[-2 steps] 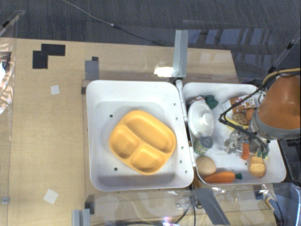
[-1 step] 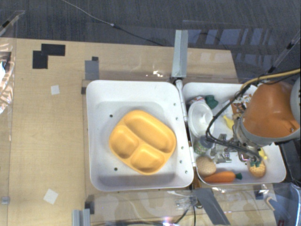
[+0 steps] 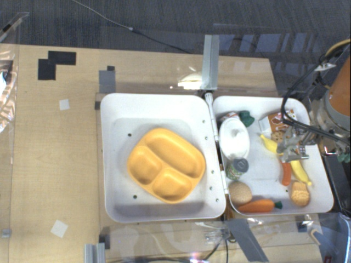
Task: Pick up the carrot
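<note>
Pale wooden bench (image 3: 66, 163) carries both white bins. I see my gripper (image 3: 292, 147) low over the right bin (image 3: 328, 200), but whether it is open or closed I cannot tell. Beneath it lie a yellow banana (image 3: 299, 170) and a small orange-red piece (image 3: 286, 174). Further out, the carrot (image 3: 255, 206) lies flat along the near wall, beside a brown potato (image 3: 239, 192). I judge it light, stiff and smooth, so I would grip across its thick middle.

Hand (image 3: 290, 151) above cluttered right bin (image 3: 327, 204)
</note>
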`<state>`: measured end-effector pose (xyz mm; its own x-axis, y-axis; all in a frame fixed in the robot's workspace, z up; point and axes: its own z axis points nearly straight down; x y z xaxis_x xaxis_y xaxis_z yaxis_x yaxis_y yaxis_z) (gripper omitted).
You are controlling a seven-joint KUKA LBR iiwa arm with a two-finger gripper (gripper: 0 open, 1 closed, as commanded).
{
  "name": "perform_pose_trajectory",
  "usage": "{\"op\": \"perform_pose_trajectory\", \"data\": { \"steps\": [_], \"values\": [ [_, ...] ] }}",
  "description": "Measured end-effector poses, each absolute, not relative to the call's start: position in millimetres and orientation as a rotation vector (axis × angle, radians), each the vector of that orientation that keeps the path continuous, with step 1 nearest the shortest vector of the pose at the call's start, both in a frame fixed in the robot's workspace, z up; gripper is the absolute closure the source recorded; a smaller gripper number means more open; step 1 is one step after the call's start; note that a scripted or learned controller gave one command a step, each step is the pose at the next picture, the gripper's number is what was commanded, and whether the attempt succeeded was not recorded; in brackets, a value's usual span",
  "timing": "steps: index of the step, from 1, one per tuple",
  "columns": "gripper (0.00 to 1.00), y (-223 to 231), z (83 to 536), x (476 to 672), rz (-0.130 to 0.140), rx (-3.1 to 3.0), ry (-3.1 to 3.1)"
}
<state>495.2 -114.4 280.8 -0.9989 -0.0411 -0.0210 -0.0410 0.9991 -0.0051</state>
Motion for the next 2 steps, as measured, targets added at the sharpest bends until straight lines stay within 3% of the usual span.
{"op": "perform_pose_trajectory", "data": {
  "steps": [1, 2],
  "values": [
    [1.00, -136, 230, 523.8, 0.000, 0.266, 3.123],
    [1.00, -165, 186, 488.6, 0.000, 0.701, 3.056]
  ]
}}
